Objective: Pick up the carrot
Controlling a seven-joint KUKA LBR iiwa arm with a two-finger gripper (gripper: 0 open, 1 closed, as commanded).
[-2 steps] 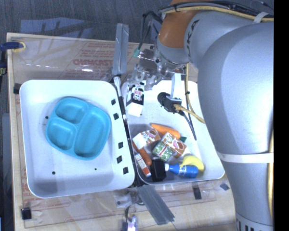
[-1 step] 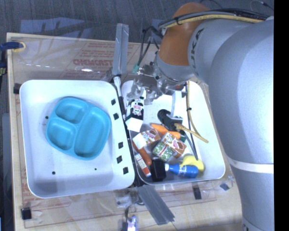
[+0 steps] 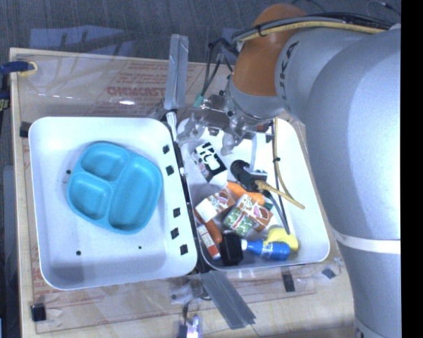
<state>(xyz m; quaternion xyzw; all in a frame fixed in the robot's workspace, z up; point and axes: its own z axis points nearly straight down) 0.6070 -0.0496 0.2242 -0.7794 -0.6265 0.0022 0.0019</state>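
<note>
The arm (image 3: 338,118) hangs over the right bin (image 3: 311,239), its gripper (image 3: 222,129) above that bin's far end; I cannot tell its state. The carrot (image 3: 237,189), mid-bin amid packets, lies untouched. Likely the approach step: next, descend nearer, onto the carrot.

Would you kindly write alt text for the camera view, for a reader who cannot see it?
A grey arm with an orange band reaches from the right, its gripper low over the far end of the right bin, which holds a heap of toy food and packets. The left bin holds a blue divided tray.
</note>
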